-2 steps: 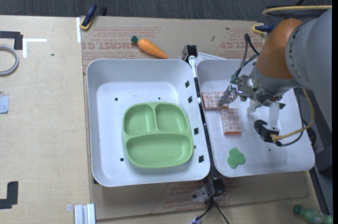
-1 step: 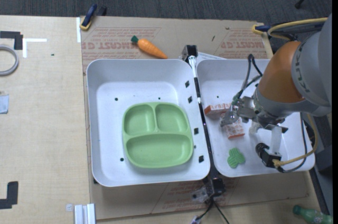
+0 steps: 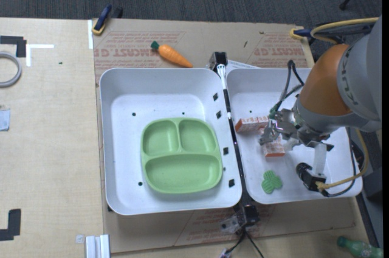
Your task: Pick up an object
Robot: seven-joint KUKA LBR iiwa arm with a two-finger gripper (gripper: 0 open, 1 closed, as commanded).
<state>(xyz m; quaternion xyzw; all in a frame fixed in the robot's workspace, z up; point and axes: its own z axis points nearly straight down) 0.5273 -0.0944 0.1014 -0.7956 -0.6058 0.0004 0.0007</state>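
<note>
Reaching into the right bin [image 3: 340, 193], your arm [image 3: 340, 89] has its gripper [image 3: 275, 132] low over two small packets.
You can see an orange-and-white box [image 3: 251, 124] lying near the bin's left wall and a second small packet [image 3: 275, 149] just below the gripper, which touches or overlaps it; whether the claw is released or clenched, you cannot tell from this angle. A green leafy toy [image 3: 271, 182] sits nearer the front edge. Your left bin [image 3: 121, 98] carries a green divided plate [image 3: 181, 155], and a carrot [image 3: 172, 55] lies on the cardboard behind it.
</note>
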